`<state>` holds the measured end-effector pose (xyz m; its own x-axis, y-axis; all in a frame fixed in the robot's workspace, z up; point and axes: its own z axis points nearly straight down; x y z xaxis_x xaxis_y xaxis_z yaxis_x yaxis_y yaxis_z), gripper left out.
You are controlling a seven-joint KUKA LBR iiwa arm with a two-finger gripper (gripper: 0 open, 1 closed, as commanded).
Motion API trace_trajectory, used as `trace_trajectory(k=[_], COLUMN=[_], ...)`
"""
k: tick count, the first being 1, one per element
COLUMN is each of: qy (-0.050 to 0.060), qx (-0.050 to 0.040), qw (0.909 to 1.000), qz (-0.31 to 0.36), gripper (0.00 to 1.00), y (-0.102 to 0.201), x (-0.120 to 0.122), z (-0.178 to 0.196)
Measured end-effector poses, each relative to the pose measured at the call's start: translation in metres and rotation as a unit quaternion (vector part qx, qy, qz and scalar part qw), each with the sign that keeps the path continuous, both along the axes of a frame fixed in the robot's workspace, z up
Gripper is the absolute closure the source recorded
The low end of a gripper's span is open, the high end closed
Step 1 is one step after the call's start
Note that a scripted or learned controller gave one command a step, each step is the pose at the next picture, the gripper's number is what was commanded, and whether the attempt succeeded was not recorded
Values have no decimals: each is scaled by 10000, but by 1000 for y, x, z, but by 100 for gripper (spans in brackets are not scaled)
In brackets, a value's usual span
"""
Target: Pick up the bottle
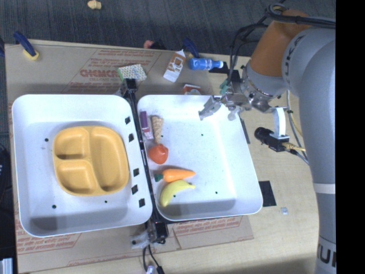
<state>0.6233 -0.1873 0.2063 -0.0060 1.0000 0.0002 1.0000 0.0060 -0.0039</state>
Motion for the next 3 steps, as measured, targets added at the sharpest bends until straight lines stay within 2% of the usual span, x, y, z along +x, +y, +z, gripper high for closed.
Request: trace_trajectory(k=[1,2,3], qy=[10,2,7], qx=[2,6,2], qw=[10000,9994,9980], qz=[26,354,-626], gripper=[100,100,100], y=[0,-24,-24], x=[0,-33,-76], z=[10,38,45])
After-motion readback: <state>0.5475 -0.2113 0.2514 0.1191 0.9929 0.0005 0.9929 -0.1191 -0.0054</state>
